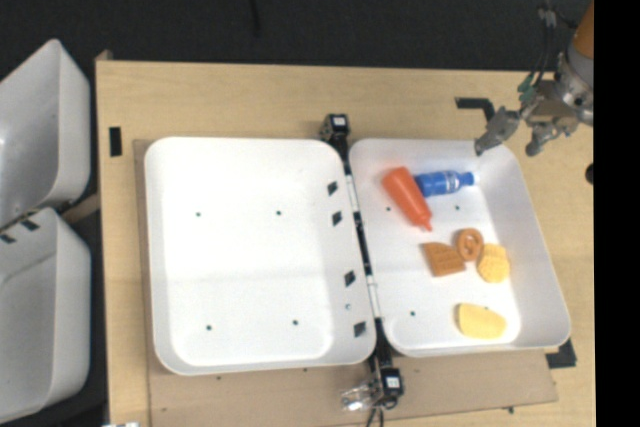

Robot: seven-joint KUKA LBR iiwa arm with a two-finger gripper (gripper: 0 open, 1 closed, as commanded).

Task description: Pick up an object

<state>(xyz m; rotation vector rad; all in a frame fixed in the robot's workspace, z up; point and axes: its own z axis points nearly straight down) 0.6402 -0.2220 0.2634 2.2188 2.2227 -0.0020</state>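
The right bin [400, 315] holds an orange bottle [407, 196] lying beside a blue bottle [442, 182] near its far side. Closer to the front lie an orange-brown block [444, 260], a small ring-shaped pastry [469, 241], a yellow round piece [493, 264] and a yellow wedge [480, 321]. My gripper [514, 139] hovers above the far right corner of that bin, fingers spread and open, with nothing between them. It is up and to the right of the blue bottle.
The left bin [240, 255] is beside the right one, joined by a black hinged divider [355, 235]. A black bracket [474, 104] lies on the wooden bench behind the right bin. White containers [35, 215] stand at the far left.
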